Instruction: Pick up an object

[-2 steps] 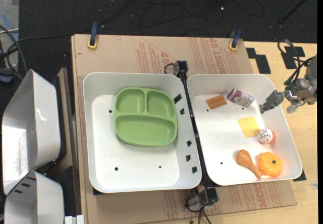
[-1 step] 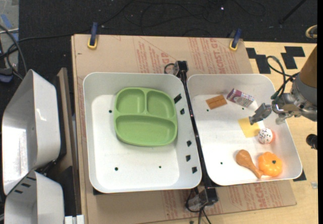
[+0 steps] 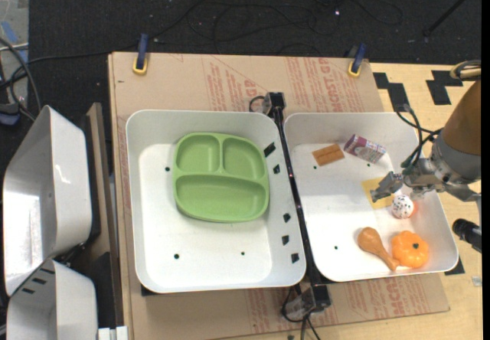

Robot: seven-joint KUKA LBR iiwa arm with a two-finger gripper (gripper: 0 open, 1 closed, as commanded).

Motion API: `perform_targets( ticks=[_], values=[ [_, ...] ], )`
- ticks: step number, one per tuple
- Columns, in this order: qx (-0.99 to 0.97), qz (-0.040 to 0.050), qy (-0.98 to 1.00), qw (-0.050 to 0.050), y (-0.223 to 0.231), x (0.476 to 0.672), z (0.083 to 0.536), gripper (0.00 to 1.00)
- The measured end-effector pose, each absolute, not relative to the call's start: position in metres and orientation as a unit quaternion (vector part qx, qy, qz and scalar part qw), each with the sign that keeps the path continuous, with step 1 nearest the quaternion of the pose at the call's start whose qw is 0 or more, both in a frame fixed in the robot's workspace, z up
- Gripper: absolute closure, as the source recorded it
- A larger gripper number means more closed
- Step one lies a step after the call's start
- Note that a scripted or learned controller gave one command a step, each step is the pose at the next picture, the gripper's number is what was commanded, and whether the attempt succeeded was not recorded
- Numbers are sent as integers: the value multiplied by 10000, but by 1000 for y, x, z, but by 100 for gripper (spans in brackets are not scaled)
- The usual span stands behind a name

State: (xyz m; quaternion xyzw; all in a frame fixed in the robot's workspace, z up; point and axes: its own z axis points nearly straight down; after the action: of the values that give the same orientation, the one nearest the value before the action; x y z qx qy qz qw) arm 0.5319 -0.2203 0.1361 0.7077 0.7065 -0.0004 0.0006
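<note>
While the gripper [image 3: 400,184] hangs low in the right bin [image 3: 337,262], its grip unreadable, a die [image 3: 401,207] lies just beneath and a pumpkin [image 3: 412,250] nearby.
</note>
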Motion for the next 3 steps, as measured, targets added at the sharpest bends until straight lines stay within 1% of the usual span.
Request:
perform_targets(
  ticks=[1, 2, 3],
  values=[
    [7074, 1, 7068, 6, -220, 533, 91, 0],
    [7075, 0, 7067, 2, -220, 532, 102, 100],
    [7079, 6, 7063, 18, -221, 526, 147, 100]
  ],
)
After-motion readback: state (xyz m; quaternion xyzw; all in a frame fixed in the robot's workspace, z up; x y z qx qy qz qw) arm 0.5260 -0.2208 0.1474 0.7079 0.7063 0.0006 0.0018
